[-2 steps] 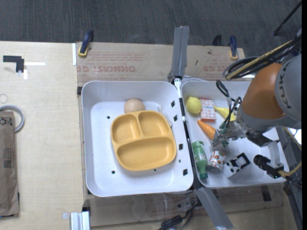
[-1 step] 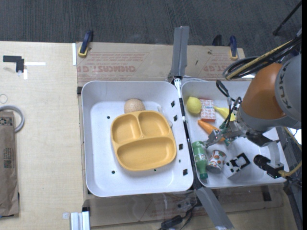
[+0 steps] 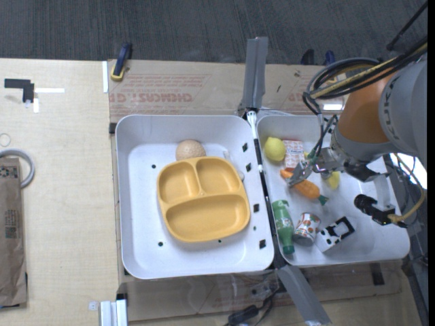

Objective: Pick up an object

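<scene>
- Overhead, from the camera view, two white bins sit side by side on the bench: the left bin (image 3: 129, 202) and the right bin (image 3: 380, 246), with a grey divider bar running between them.
- In the left bin lies a yellow divided plate (image 3: 202, 199) with three compartments, set slightly askew, and a tan ball (image 3: 190, 149) rests just behind it, touching its far rim.
- The right bin holds the clutter: a lemon (image 3: 274, 149) near the far left corner, a small red and white packet (image 3: 293, 153) just beside it, an orange carrot-shaped toy (image 3: 306, 189) lying at a slant in the middle, a green bottle (image 3: 283, 225) along the left wall, a small printed can (image 3: 307, 227) next to the bottle, and a black and white block (image 3: 336, 232) near the front.
- A small yellow piece (image 3: 332, 179) sits just right of the carrot toy.
- The arm (image 3: 377, 117) comes in from the right, its orange band above the wrist, with black cables looping over it.
- The gripper (image 3: 304, 173) is low in the right bin, right over the near end of the carrot toy; how the jaws stand I cannot tell, since the wrist and clutter muddle that spot, and whether anything is between them is unclear.
- Off to the left on the bench lie a brown paper bag (image 3: 12, 236) and a grey ring (image 3: 24, 165).
</scene>
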`<act>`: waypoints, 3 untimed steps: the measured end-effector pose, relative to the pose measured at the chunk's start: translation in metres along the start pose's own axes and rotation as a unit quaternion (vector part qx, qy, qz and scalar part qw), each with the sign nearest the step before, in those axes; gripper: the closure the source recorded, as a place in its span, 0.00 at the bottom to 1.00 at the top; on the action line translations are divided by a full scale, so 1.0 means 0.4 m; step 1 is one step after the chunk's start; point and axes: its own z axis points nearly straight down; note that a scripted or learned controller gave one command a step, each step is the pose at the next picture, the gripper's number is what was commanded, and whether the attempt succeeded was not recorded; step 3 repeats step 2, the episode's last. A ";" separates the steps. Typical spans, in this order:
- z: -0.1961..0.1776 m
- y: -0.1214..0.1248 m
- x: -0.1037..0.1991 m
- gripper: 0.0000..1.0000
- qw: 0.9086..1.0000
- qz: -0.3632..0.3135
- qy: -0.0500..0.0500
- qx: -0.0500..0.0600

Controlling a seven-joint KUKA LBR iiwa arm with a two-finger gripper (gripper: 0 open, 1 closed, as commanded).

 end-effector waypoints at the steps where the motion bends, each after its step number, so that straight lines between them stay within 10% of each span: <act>1: -0.014 -0.001 -0.003 1.00 1.000 0.000 0.000 0.002; 2: -0.249 0.012 0.136 1.00 0.995 -0.102 0.000 0.000; 3: -0.249 0.012 0.136 1.00 0.995 -0.102 0.000 0.000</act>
